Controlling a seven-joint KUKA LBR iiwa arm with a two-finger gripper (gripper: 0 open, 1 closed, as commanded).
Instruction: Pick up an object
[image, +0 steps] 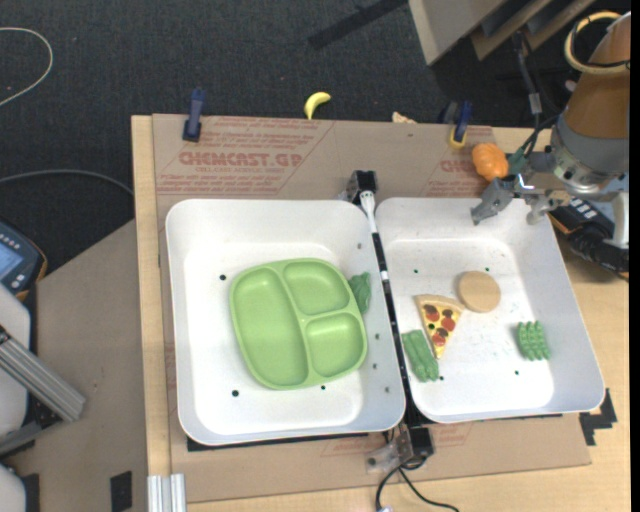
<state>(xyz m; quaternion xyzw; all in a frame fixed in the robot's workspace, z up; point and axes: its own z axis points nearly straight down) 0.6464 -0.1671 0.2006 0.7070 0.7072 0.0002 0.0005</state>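
Nearest us, the left white bin (190, 300) holds a green three-part plastic plate (298, 322). We see a pizza slice (438, 322), tan round cookie (479, 292) and green pieces (533, 340) in the right bin (560, 300); the gripper (515, 200), fingers spread, grasps nothing.

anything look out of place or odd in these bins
Two toys lie outside the bins: a yellow banana on the dark floor beyond the board, and an orange piece on the board behind the right bin. A green piece is wedged beside the green plate.
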